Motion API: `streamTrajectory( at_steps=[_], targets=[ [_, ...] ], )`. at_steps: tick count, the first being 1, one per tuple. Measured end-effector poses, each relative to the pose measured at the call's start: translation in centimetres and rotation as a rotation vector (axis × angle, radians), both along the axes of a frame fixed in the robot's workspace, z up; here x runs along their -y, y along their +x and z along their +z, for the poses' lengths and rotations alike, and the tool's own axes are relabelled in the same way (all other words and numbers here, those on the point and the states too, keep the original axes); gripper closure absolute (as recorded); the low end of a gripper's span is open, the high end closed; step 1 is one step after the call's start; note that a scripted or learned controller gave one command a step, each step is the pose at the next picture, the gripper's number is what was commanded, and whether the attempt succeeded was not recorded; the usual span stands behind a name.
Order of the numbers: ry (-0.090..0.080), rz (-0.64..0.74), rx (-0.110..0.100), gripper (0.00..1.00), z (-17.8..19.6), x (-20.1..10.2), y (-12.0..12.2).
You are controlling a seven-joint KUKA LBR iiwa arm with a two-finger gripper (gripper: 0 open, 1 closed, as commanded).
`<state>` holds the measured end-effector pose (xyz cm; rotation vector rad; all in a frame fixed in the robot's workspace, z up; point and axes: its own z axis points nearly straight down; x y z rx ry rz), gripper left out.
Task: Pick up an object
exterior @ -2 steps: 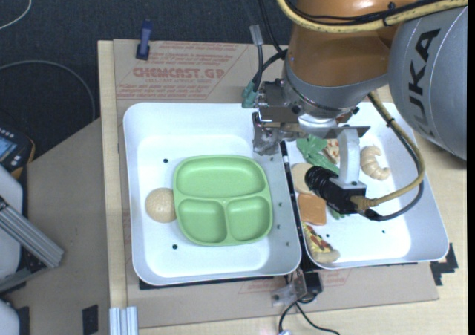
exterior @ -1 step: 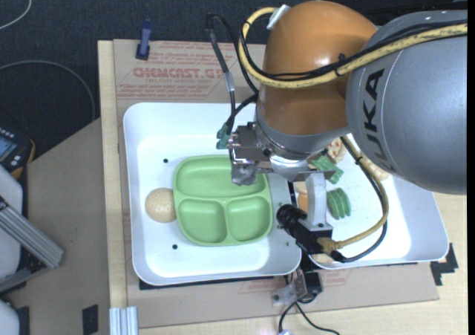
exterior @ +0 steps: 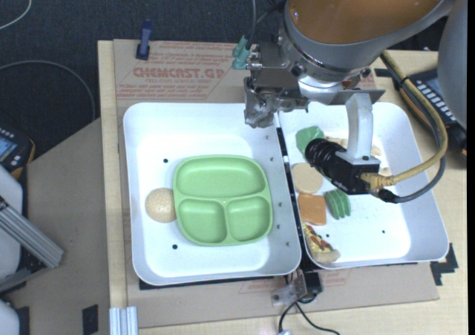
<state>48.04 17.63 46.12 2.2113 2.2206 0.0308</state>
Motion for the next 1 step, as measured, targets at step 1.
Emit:
streamTrajectory(
  at_steps=[1],
  targets=[
    [-0.01, -0.008, -0.025, 1.0, -5.02, 3.58, -0.15]
  ],
)
